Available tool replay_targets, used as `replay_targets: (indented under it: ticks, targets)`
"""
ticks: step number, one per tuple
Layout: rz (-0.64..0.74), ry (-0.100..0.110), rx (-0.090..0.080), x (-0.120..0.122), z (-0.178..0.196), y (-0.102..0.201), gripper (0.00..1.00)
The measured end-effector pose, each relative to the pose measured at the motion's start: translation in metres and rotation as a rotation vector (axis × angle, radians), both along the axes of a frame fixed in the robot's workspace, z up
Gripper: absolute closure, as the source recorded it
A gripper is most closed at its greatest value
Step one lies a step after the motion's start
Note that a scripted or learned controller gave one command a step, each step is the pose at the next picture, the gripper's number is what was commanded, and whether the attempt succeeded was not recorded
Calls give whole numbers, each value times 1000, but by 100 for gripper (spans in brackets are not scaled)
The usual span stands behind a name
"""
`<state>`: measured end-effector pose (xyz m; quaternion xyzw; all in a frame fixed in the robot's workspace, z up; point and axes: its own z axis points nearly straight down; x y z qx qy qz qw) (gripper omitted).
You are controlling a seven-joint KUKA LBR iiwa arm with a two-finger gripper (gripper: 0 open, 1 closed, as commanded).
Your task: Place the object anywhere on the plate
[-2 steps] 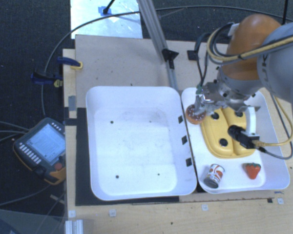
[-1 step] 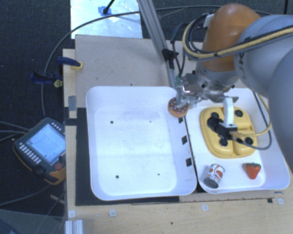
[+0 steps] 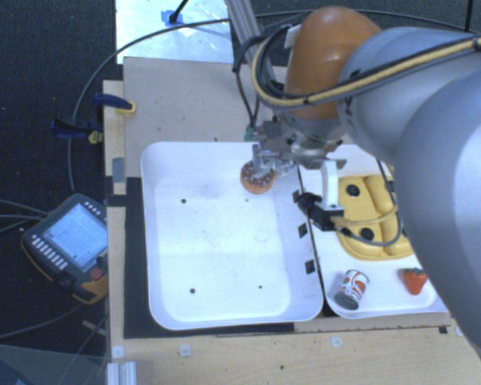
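Note:
A small brown doughnut-like object [image 3: 258, 179] hangs over the far right part of the left white bin [image 3: 216, 295]. My gripper [image 3: 260, 165] points down at it, and its fingers [image 3: 264, 156] are shut on the object's top. The yellow plate [image 3: 367, 207] lies in the right bin [image 3: 385, 305], to the right of the gripper, with its far and right parts hidden under my arm. A black bracket on the wrist [image 3: 321, 211] sits between the doughnut and the plate.
In the right bin's near part lie a small tipped can [image 3: 352, 287] and a red strawberry [image 3: 415, 280]. A teach pendant [image 3: 68, 243] rests off the bench at the left. Clamps [image 3: 112, 103] grip the bench's far left edge.

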<state>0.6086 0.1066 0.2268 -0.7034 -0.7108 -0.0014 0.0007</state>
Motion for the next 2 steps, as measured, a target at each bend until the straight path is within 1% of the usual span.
replay_targets:
  ticks: [1, 2]
  targets:
    - [-4, 0, -2, 3, -9, 18, 100]
    - [-5, 0, -3, 3, -8, 17, 0]
